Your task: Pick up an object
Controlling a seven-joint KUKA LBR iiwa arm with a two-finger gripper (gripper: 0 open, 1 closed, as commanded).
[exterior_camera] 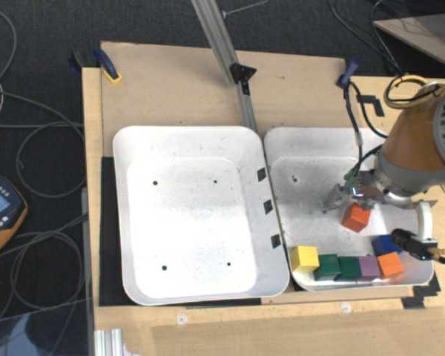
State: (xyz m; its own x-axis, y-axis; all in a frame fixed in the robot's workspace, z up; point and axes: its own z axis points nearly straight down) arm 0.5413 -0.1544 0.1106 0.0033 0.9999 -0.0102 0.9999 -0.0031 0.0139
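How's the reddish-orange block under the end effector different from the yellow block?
The reddish-orange block sits alone mid-bin, turned at an angle; the yellow block lies square at the left end of the row along the right bin's near wall, beside a green block. Both look like similar small cubes.

**Wooden bench with 2 white bins**

A flat, light-brown wooden bench carries 2 shallow white plastic bins side by side, their inner rims touching. The left bin sits over a black mat that shows along its left edge. The right bin lies toward the bench's right edge. Blue clamps grip the bench's far corners.
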